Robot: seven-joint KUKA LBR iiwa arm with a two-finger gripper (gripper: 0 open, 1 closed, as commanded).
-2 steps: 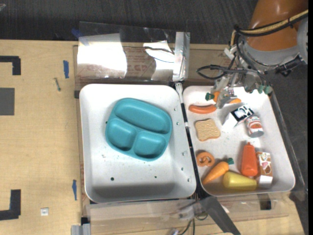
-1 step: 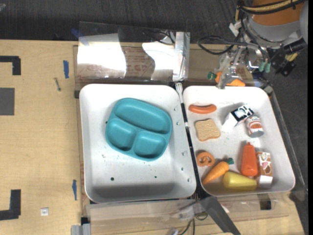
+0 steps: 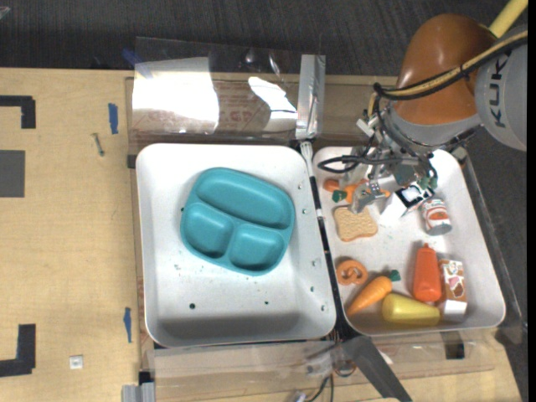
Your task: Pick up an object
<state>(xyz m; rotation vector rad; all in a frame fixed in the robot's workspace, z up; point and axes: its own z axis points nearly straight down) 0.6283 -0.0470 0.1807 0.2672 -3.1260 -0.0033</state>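
Gripper (image 3: 366, 193) poised low in the right-hand white bin (image 3: 484, 249), just above a tan toast-shaped toy slice (image 3: 355, 222); its grip state cannot be told. Nothing appears lifted; the pick remains undone.

Reached in from the right side of the camera view, big grey arm (image 3: 502, 99) with its round orange band (image 3: 440, 61) up high near the top. Bent down at the wrist, with a yellow cable (image 3: 511, 15) running over the orange part. Hung low with the gripper (image 3: 373, 189) pointing down, wires and small metal parts bunched around it.
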